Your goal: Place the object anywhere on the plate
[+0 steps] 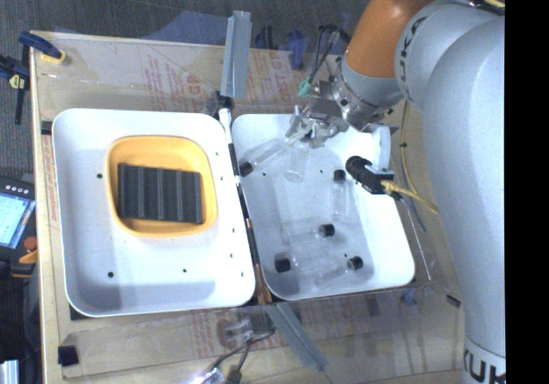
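A yellow plate [159, 152] with a dark ridged middle lies in the left bin [86, 279]. Several clear vials with black caps lie scattered in the right bin [386, 237]: one at the back left [260, 156], one near the middle [338, 195], and others toward the front [336, 269]. My gripper [306, 130] hovers over the back of the right bin. Another clear vial [294, 166] lies just in front of it. Whether the gripper touches this vial I cannot tell.
A black plug on a yellow cable [367, 176] hangs over the right bin's right side. The big grey arm [463, 117] covers the right of the bench. A metal divider [235, 52] stands behind the gap between the bins.
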You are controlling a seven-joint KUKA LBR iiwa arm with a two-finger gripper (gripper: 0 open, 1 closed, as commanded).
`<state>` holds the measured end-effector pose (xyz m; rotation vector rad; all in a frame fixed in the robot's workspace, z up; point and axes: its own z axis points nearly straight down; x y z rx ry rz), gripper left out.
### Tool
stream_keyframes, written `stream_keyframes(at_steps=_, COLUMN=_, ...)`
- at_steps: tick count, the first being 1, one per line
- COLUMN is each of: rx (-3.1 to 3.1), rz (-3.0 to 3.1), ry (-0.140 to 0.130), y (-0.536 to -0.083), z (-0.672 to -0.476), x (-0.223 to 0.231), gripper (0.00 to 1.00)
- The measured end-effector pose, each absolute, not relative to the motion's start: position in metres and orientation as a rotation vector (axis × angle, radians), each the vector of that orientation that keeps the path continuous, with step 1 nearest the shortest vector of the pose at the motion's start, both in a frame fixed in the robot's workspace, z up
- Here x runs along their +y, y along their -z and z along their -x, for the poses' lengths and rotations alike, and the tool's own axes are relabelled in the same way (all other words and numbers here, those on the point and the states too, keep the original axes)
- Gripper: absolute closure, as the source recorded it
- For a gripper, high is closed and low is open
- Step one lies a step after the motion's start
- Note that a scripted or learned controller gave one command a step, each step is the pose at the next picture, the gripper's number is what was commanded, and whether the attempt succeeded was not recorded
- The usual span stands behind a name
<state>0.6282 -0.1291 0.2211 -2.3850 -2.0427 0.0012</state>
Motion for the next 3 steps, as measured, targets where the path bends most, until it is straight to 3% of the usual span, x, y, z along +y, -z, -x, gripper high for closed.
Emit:
stream_keyframes(at_steps=1, rx=-2.159, rz=2.276, ry=-0.004, y=-0.191, z=-0.643, x=-0.06, gripper=1.0)
stream_keyframes(at_steps=2, rx=-2.37, rz=2.062, ry=-0.001, y=-0.213, z=-0.657, x=-0.031, gripper=1.0)
stream_keyframes(at_steps=3, rx=-2.37, rz=2.062, ry=-0.001, y=-0.213, z=-0.657, x=-0.031, gripper=0.0)
